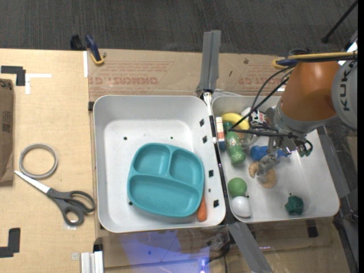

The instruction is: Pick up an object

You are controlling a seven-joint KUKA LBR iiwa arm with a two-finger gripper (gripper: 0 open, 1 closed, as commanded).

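**A:** Where's the gripper (pixel 272 161) from your seat?

**B:** I see it low in the right bin (pixel 318 206), under the arm's orange band (pixel 307 90). It sits right over a tan lump (pixel 267 177) near the bin's middle. I can't tell how it's set; cables and the wrist clutter that spot.

**A:** And the things I could pick?

**B:** Just left of the gripper I see a blue piece (pixel 259 152). Beyond that, a green bottle-like thing (pixel 235 148) lies along the left wall, with a yellow fruit (pixel 232 120) above it. Lower on that side, a green ball (pixel 238 186) sits just above a white egg (pixel 241 206), near touching. A dark green toy (pixel 294 205) lies alone in the near right corner.

**A:** Left bin (pixel 114 124)?

**B:** I see a teal tray (pixel 166 179) with three compartments, tilted a little, and a carrot (pixel 202 210) at its near right edge. Out on the bench (pixel 45 118), scissors (pixel 62 198) lie just below a tape roll (pixel 38 160).
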